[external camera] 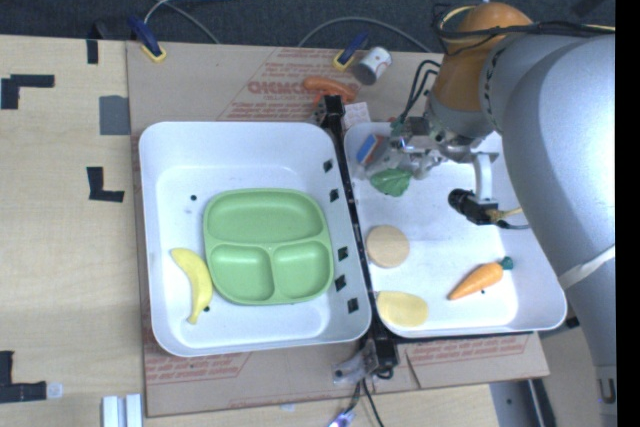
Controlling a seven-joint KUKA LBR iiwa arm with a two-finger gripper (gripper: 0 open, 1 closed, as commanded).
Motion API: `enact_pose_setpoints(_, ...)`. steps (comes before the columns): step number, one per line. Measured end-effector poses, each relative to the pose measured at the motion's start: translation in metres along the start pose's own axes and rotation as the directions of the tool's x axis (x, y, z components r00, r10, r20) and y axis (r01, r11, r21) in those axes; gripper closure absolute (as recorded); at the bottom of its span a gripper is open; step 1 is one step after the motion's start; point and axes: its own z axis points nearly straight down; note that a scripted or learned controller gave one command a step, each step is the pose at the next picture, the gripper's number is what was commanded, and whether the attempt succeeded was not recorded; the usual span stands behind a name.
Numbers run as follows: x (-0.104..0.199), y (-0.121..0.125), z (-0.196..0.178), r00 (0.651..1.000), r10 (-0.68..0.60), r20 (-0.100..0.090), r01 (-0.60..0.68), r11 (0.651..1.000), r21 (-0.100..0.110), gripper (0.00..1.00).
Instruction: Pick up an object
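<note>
Over the right bin (520,310), upper left corner, the gripper (405,155) is positioned above a green object (390,182), likely the target. Jaw state cannot be told. Approach step is judged in hand; a descent and closure are called for next. A carrot (478,279) and two round pieces (387,246) are left lower down.

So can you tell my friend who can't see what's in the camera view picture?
A grey robot arm reaches from the right, its gripper low over a green object at the back of the right bin. That bin also holds a carrot and two pale round things. The left bin holds a green divided plate and a banana.
</note>
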Motion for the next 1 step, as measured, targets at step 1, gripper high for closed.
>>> enact_pose_setpoints(1, 0.0148, -0.0228, -0.0002, 1.000, 0.001, 0.002, -0.001, 1.000, 0.002, 0.00)
